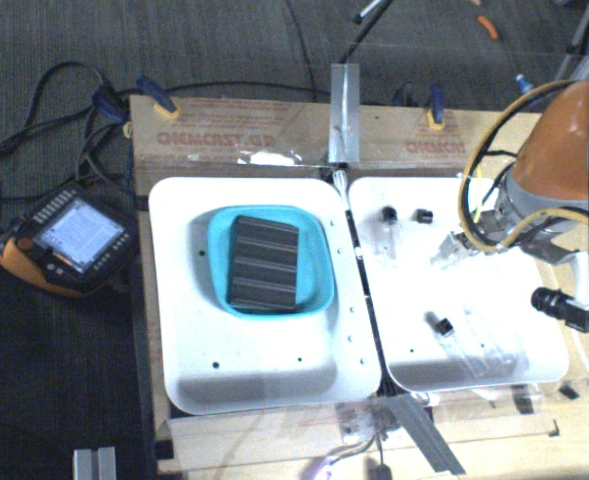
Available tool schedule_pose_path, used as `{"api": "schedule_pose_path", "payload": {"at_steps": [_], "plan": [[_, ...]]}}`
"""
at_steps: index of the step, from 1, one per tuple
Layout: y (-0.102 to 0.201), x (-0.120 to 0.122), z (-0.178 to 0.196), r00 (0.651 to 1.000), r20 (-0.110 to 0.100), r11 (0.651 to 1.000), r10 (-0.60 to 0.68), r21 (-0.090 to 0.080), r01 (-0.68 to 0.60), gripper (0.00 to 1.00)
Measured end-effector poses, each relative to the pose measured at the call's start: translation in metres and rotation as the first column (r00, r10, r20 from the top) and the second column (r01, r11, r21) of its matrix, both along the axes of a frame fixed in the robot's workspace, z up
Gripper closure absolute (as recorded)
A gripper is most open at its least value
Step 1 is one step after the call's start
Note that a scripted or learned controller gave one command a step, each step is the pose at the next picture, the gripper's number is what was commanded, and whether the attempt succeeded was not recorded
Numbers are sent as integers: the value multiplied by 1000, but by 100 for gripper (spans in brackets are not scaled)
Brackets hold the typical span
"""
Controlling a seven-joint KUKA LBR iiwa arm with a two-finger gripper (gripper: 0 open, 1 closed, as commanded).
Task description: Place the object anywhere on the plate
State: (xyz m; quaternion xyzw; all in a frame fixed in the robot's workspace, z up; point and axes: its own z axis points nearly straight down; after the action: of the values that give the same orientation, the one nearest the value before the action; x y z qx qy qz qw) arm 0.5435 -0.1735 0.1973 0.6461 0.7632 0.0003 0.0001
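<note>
Hand [452,249] hangs over the upper right part of the right bin [534,363], pale and partly blurred, so whether it is open or closed cannot be told, and nothing is seen held in it. Dark ridged block [264,263], the object, lies flat on the blue plate [317,268], within its rim, in the left bin [174,298]. Three small black pieces [440,324] rest on the right bin's floor, two near its top edge and one lower down. Both bins sit side by side on the tabletop [224,138]. A pendant with a lit screen [72,236] lies on the floor to the left.
</note>
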Motion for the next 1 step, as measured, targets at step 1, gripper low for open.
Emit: {"api": "schedule_pose_path", "payload": {"at_steps": [1], "plan": [[62,-21,-13,957,-2,957,290,1,-290,100]]}}
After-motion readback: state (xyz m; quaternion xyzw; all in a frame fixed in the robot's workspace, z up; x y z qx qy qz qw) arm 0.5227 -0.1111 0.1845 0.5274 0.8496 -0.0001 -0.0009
